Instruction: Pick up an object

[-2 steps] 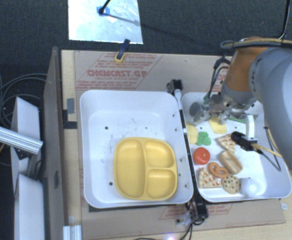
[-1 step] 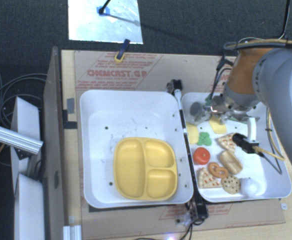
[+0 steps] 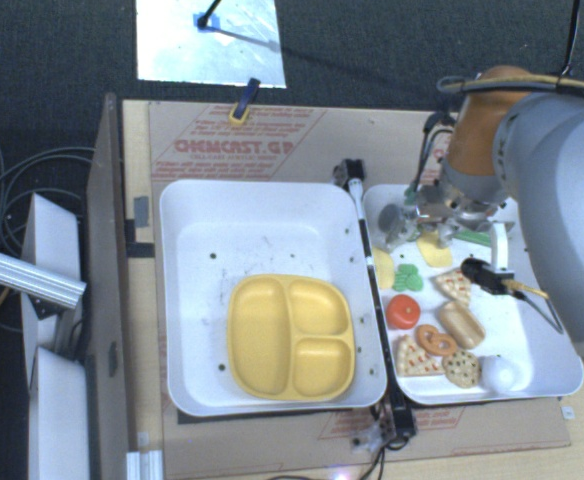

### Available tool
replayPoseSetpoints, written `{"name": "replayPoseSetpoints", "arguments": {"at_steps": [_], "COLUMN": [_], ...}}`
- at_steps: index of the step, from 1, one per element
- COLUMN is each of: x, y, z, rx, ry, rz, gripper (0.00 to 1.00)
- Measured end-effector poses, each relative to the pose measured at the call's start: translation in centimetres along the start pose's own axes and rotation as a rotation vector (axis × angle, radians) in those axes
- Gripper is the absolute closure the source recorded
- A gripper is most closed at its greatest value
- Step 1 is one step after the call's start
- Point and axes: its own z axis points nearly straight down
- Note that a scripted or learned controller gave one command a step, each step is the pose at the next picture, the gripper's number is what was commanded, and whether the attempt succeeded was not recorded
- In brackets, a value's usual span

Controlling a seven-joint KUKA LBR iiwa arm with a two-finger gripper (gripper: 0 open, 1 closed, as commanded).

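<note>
A divided tray (image 3: 292, 336) lies in the left bin (image 3: 197, 218); toy foods (image 3: 437, 340) fill the right bin (image 3: 552, 368).

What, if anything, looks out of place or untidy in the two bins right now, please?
Nothing looks spilled or damaged. The yellow tray sits slightly askew in the left bin. The toy food, such as the tomato and pretzel, is crowded loosely in the right bin.

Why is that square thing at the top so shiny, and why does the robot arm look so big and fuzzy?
In the camera view, the silvery sheet on the floor mirrors the room light as glare; the arm sits close to the lens, so it looms large and soft-edged, hiding the gripper above the right bin.
</note>
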Motion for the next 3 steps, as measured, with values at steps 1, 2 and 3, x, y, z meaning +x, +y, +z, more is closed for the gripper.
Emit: {"name": "replayPoseSetpoints", "arguments": {"at_steps": [1,2,3], "x": [-0.1,0.0,-3.2], "y": [-1.7,-1.7,-5.5], "z": [-0.2,-1.2,-8.1], "rx": [-0.057,-0.055,-0.063], "ry": [0.005,0.006,0.006], "rz": [0.009,0.006,0.010], "gripper": [0.00,1.00,1.00]}}
